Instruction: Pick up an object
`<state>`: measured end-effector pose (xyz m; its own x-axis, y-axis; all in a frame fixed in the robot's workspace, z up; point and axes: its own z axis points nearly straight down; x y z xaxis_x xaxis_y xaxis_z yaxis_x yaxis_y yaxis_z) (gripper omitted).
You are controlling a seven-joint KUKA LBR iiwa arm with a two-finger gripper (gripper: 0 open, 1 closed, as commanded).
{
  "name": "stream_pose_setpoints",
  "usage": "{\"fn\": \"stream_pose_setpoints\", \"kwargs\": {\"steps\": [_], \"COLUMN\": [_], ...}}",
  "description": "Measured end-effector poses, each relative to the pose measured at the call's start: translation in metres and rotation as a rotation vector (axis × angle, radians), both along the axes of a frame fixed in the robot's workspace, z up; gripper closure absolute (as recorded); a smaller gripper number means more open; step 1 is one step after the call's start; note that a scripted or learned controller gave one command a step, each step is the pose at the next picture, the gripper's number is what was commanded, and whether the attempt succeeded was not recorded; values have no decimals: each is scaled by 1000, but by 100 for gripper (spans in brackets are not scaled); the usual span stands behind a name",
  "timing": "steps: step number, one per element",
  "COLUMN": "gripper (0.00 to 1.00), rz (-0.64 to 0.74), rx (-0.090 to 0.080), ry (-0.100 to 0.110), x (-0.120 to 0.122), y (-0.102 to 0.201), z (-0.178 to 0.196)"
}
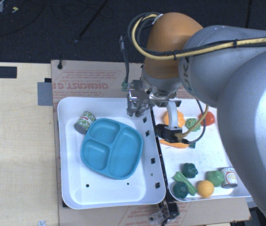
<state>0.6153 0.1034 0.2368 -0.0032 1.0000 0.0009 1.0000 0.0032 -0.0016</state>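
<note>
Left bin [76,182]: blue divided plate [112,147], small can [84,122]. Right bin [203,154]: toy broccoli [188,169], tomato [209,118], tin [229,176]. Gripper [137,106] at divider, grip state unclear.

Only print worth noting: red lettering on the cardboard sheet [83,85], along its top strip, upside down, can't read it reliably. More red print at its bottom edge, too small. Green-labelled can [84,121] in left bin [69,173] and small can [228,176] in right bin [213,149]: label text illegible.

Blue tray [112,149], white bins [76,187], yellow fruit [205,188].
</note>
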Motion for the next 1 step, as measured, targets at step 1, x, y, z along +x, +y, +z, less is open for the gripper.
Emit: {"fn": "stream_pose_setpoints", "kwargs": {"steps": [1], "gripper": [100], "rz": [-2], "rx": [-2], "ry": [4], "x": [-7], "y": [5], "z": [-4]}}
